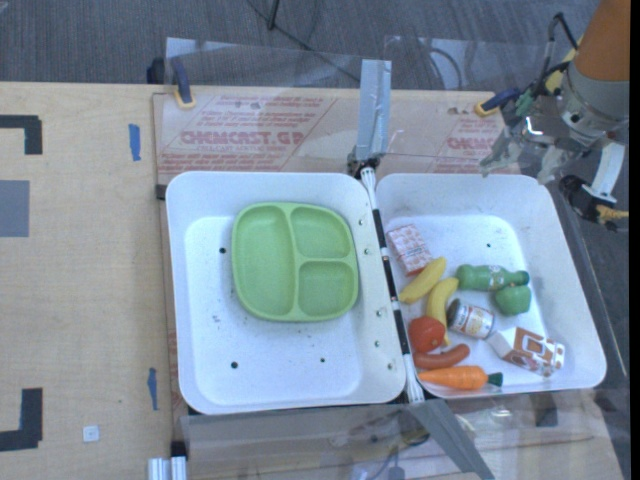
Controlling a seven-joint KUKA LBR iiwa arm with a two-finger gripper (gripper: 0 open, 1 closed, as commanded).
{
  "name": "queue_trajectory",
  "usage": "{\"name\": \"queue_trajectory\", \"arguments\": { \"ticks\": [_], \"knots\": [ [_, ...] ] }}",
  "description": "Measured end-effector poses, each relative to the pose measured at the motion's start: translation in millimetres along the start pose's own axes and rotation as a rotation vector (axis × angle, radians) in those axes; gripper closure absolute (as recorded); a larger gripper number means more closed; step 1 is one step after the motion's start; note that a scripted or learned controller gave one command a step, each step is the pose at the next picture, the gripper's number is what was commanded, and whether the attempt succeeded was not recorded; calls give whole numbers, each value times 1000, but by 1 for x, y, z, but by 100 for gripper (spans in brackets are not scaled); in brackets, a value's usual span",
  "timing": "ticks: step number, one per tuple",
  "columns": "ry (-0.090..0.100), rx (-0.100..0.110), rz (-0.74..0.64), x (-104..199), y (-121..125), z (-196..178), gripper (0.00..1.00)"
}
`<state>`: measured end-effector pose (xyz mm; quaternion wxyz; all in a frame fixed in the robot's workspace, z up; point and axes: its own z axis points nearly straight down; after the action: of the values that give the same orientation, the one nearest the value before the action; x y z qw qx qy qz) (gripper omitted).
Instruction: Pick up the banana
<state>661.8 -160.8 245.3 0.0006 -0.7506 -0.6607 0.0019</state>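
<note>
In the camera view, the counter [80, 298] carries two shallow white bins side by side. The left bin [200, 348] holds a light green divided plate [296, 261] with three compartments, lying flat near the bin's middle.

The right bin [520, 223] holds the clutter. The banana [423, 279] lies at a slant close to the bin's left wall, its upper tip pointing toward the bin's middle. Just beside it, to its lower right, lies a second, shorter yellow piece [441, 300]. Above the banana sits a small red-and-white packet [408, 246]. Below the yellow pieces a red tomato [426, 334] rests near the left wall, with a red sausage [442, 357] and an orange carrot [460, 377] under it along the bin's near edge. A small can [470, 319] lies on its side toward the middle, a green bottle [490, 277] and a green pepper [513, 299] lie to the right, and an orange-and-white carton [530, 349] lies near the lower right corner.

The arm comes in at the upper right, orange band showing. Its end effector [522, 153] hangs over the far right rim of the right bin, well apart from the banana. Whether it is spread or pressed together cannot be told.
</note>
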Motion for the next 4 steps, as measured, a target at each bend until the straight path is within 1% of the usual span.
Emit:
{"name": "queue_trajectory", "arguments": {
  "ticks": [1,2,3,4],
  "knots": [
    [3,5,-96,-21,-35,43,0],
    [0,-11,-422,33,-58,145,0],
    [1,-2,-568,44,-62,126,0],
    [4,-1,-866,46,-92,154,0]
  ]
}}
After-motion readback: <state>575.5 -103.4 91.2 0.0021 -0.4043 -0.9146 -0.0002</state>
